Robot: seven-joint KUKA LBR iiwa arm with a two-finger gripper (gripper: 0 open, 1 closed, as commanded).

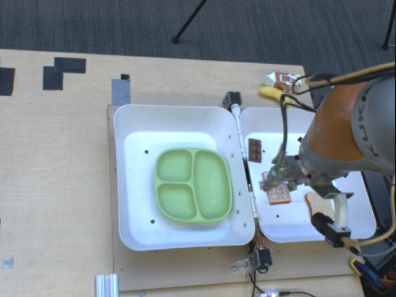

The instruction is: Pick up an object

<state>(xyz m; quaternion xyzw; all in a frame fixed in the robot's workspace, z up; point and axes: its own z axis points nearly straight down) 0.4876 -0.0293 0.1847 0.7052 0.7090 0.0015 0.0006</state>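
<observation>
Two white bins sit side by side on the bench. Left bin [133, 166] holds a green divided plate [193, 185], three compartments, lying flat near the middle, probably just parked there as a candidate. Right bin [272, 224] holds the smaller pieces: a brown rectangular block [254, 149] near its left wall, and an orange-red flat item [279, 194] below that, closer to the bin's centre. Arm reaches in from the right, wrist bent down over the right bin, so this bin looks like the working side. Gripper [272, 179] hangs directly above or at the upper edge of the orange-red item; likely target on that account. Cannot tell whether the pincer is released or clenched, nor whether it touches the item. Yellow object [272, 93] lies outside the bins, beyond the right one.
</observation>
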